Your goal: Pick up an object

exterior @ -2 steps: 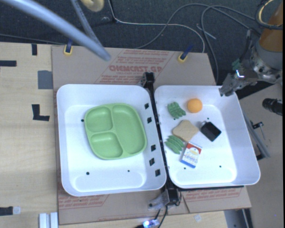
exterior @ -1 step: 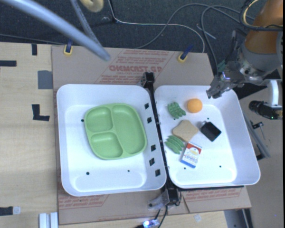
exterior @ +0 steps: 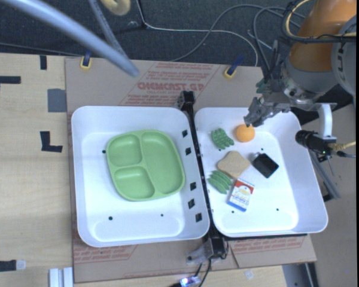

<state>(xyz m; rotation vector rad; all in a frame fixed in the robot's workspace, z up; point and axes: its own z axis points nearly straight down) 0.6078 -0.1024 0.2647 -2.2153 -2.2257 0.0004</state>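
My gripper [exterior: 252,118] hangs over the back of the right bin [exterior: 299,217], its tip right above an orange ball [exterior: 245,134]. In front of the ball lie a green leafy piece [exterior: 222,138], a tan bread slice [exterior: 232,163], a second green piece [exterior: 219,181], a black block [exterior: 265,165] and a small blue-and-white carton [exterior: 240,195]. I see nothing held between the fingers.
The left bin [exterior: 90,220] holds a green divided plate [exterior: 145,164]. Black clips run along the seam between the bins [exterior: 194,160]. Cables cross the dark bench behind. A black part on the arm [exterior: 311,140] juts over the right bin's right edge.
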